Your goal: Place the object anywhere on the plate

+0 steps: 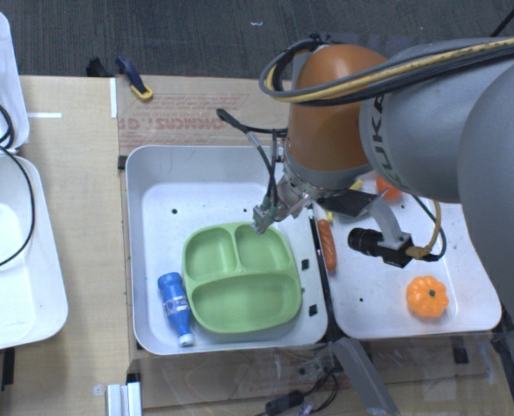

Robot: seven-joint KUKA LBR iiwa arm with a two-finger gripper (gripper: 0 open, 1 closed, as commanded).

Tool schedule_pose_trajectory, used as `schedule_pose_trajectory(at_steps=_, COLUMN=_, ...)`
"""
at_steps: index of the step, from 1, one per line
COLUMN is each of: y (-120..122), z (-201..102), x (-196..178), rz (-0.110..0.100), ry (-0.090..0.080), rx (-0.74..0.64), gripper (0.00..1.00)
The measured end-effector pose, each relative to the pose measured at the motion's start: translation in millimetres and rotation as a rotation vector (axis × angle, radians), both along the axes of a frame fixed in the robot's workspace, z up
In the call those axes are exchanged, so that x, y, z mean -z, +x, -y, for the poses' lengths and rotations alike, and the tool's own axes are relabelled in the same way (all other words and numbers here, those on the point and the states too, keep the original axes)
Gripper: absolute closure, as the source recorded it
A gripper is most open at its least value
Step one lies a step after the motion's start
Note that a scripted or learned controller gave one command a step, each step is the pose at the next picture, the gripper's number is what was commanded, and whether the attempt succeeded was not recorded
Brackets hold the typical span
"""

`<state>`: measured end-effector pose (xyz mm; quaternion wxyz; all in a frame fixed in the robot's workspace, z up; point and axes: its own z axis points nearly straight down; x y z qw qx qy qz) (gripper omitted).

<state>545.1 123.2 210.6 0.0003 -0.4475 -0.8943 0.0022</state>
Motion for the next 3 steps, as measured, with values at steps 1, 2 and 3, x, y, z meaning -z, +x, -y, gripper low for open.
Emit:
schedule_pose_trajectory(at_steps=1, y=-0.1, z=-0.1, x=0.1, rz=0.000, ry=0.000, rx=0.000, gripper=0.00)
schedule_pose_trajectory(at_steps=2, y=1.0, z=1.1, x=-8.5, rz=0.000, ry=-0.002, rx=0.000, gripper=1.00)
schedule_pose_trajectory(at_steps=3, y=0.9, z=1.0, x=-8.4, rz=0.000, ry=-0.002, rx=0.000, gripper=0.00)
